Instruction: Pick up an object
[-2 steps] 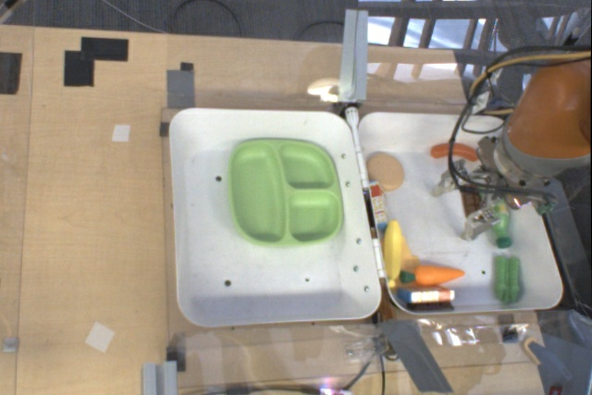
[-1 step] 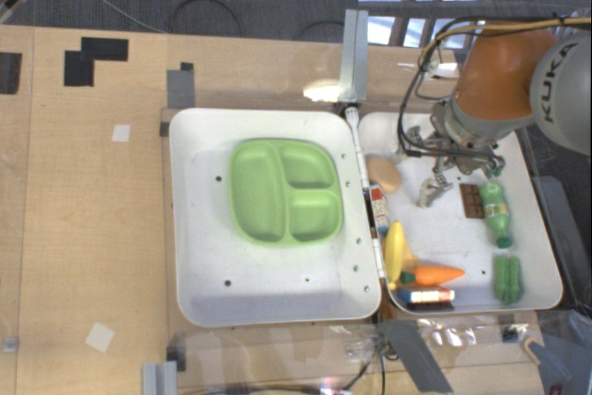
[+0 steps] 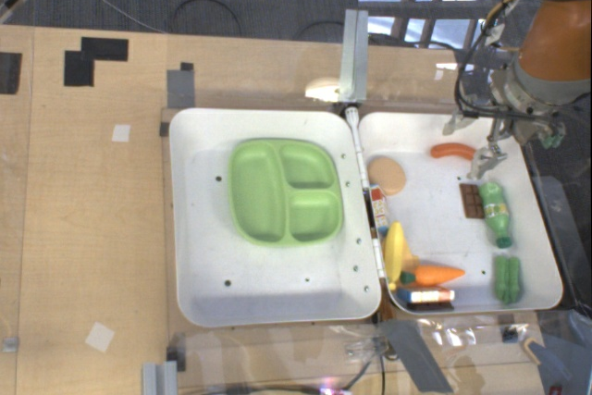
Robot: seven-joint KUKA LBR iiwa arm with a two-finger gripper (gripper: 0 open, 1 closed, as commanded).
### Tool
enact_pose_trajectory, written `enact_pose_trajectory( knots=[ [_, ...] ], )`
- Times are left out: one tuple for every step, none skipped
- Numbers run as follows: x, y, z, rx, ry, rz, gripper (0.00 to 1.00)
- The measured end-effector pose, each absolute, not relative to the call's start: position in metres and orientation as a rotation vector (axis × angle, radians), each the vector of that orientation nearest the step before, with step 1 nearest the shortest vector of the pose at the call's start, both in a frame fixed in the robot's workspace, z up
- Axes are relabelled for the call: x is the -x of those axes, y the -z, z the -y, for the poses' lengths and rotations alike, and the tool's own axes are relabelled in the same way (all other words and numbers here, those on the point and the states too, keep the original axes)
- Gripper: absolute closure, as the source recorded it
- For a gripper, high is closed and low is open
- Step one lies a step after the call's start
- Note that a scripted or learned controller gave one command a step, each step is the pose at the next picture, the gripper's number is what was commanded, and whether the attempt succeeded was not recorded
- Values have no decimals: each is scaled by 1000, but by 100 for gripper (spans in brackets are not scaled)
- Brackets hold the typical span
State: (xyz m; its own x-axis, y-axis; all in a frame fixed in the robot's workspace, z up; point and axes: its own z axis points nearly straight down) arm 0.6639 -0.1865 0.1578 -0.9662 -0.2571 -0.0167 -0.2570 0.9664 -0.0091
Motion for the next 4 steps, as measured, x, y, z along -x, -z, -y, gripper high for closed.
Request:
enact_pose_trajectory(
  knots=[
    [-606,-89,206,758,7,-3036,0],
    [-568,-89,205,528,6,-3083,0],
    [-515,-90,206,600,10,-3068,0],
    [-504,-91,179,773,18,-3024,0]
  ],
)
